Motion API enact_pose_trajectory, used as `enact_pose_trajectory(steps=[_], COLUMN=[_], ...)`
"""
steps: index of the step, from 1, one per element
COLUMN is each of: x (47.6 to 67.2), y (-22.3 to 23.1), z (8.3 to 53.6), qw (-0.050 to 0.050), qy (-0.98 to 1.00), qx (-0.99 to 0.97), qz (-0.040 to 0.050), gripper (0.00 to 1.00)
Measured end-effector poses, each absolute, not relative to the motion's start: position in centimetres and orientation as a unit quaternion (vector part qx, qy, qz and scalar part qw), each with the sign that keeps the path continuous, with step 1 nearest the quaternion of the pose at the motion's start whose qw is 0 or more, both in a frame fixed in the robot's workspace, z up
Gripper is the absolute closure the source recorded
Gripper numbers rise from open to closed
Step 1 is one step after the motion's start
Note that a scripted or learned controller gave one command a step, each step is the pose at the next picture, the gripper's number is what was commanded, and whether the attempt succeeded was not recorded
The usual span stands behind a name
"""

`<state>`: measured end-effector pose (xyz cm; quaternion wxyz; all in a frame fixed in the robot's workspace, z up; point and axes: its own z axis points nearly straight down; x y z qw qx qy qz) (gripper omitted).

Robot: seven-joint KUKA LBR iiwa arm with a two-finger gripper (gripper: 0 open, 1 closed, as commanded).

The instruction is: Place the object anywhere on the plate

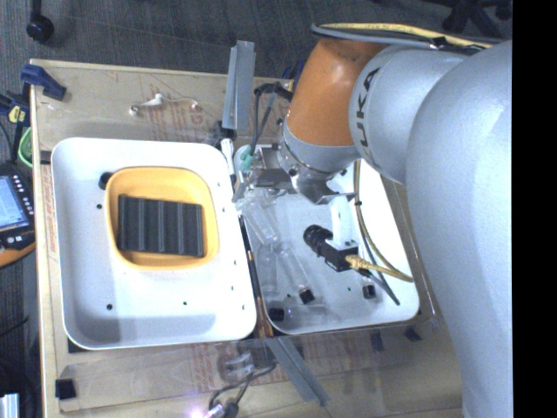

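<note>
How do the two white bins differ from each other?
The left bin lies in open view, while the arm hangs over much of the right bin. The left bin bears a yellow plate with a dark ridged block on it; the right bin holds small dark bits and clear things that are hard to make out. Both are shallow, white and round-cornered, side by side on the bench.

Open white floor around the yellow plate (161,181) in the left bin (78,307); arm (418,120) over the right bin (396,307).

Arm (418,103) hides right bin's (348,320) upper part; end effector fingers indiscernible.
</note>
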<state>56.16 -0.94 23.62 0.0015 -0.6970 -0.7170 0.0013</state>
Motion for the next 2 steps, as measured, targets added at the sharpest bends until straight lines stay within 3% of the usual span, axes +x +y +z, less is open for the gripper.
enact_pose_trajectory(steps=[1, 2], x=[59.35, 59.36], y=[1.23, 1.22], z=[19.06, 19.07], qw=[0.003, 0.003], qy=[-0.785, -0.785], qx=[-0.619, -0.619], qz=[0.0015, 0.0014], gripper=[1.00, 0.00])
